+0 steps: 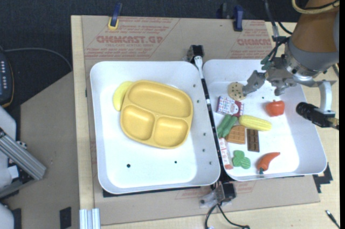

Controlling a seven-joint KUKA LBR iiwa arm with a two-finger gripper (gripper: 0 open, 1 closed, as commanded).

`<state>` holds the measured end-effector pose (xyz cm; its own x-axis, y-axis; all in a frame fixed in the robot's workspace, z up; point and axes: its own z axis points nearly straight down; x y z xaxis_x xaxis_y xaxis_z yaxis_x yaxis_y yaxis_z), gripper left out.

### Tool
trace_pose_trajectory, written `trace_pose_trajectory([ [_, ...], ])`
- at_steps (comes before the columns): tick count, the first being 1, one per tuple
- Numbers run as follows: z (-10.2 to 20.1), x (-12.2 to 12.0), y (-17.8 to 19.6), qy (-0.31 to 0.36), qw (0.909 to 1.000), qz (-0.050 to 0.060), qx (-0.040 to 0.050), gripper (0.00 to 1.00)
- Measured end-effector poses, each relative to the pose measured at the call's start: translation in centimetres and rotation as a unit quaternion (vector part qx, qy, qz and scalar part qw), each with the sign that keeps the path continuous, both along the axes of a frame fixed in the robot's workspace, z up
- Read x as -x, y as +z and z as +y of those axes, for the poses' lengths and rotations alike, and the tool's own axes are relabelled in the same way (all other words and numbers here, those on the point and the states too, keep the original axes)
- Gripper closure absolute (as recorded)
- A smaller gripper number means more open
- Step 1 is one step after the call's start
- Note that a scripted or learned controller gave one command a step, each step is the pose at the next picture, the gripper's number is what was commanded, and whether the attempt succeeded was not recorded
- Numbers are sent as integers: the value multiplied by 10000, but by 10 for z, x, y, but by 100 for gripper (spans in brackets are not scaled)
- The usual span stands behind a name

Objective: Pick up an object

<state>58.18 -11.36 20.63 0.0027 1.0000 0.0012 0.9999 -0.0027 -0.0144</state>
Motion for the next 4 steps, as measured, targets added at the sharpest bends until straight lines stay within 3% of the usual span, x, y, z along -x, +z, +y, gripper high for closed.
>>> trace_pose_trajectory([
  [1,0,-3,9,14,10000,-72,5,0],
  [3,20,1,-103,14,10000,-44,-3,0],
  [4,21,-1,-118,14,10000,-79,-12,0],
])
